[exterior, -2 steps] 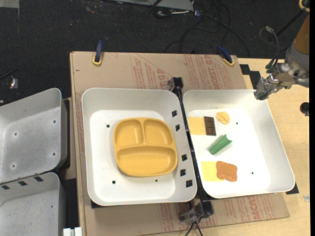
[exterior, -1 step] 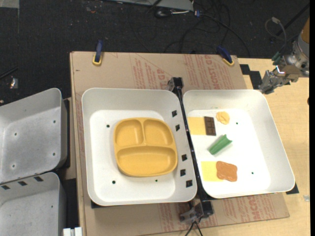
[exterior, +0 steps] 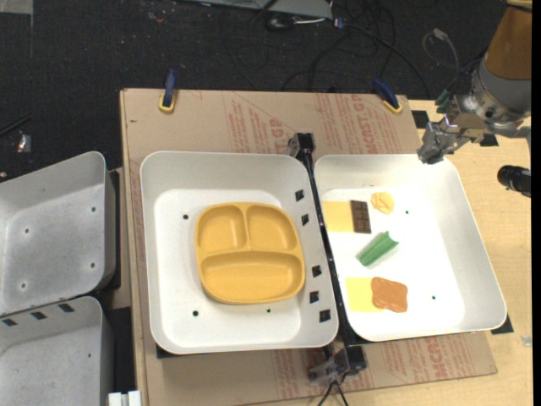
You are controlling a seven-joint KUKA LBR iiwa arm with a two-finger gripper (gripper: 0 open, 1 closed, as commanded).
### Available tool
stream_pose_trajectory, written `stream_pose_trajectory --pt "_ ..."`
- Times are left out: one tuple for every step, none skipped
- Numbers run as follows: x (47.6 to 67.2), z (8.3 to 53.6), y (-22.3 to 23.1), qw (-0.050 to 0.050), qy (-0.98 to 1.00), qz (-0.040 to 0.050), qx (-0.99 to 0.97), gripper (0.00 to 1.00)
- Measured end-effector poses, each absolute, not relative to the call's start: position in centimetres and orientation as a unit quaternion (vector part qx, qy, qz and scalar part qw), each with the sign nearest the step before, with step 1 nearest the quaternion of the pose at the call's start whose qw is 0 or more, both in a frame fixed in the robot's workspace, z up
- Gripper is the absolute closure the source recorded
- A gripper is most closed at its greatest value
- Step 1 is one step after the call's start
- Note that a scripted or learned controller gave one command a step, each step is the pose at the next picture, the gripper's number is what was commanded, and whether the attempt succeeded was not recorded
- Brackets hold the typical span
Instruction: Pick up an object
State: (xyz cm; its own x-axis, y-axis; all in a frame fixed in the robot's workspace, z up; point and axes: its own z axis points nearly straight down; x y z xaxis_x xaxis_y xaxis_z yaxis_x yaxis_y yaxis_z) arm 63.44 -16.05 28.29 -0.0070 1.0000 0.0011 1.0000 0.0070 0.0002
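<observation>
The right bin (exterior: pixel 473 252) holds several small items. A brown chocolate bar (exterior: pixel 360 216) lies on a yellow slab (exterior: pixel 337 216). A small yellow piece (exterior: pixel 383 202) sits just right of it. A green piece (exterior: pixel 377 249) lies near the bin's middle. An orange-brown piece (exterior: pixel 390 293) overlaps a second yellow slab (exterior: pixel 358 294). My gripper (exterior: pixel 433 151) hangs over the bin's far right corner, well apart from all of them, with nothing seen between its fingers.
The left bin (exterior: pixel 161 227) holds a yellow divided plate (exterior: pixel 250 253). Black clips line the seam between the bins. Two clamps (exterior: pixel 167 100) pin the cardboard base at the back. Spare white bins (exterior: pixel 51 227) lie at the far left.
</observation>
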Motion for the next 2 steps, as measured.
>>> stream_pose_trajectory --pt "62.1 26.4 -11.1 0.001 -0.709 0.0007 -0.705 1.0" --pt "60.8 24.7 -5.6 0.002 -0.71 0.0004 -0.704 1.0"
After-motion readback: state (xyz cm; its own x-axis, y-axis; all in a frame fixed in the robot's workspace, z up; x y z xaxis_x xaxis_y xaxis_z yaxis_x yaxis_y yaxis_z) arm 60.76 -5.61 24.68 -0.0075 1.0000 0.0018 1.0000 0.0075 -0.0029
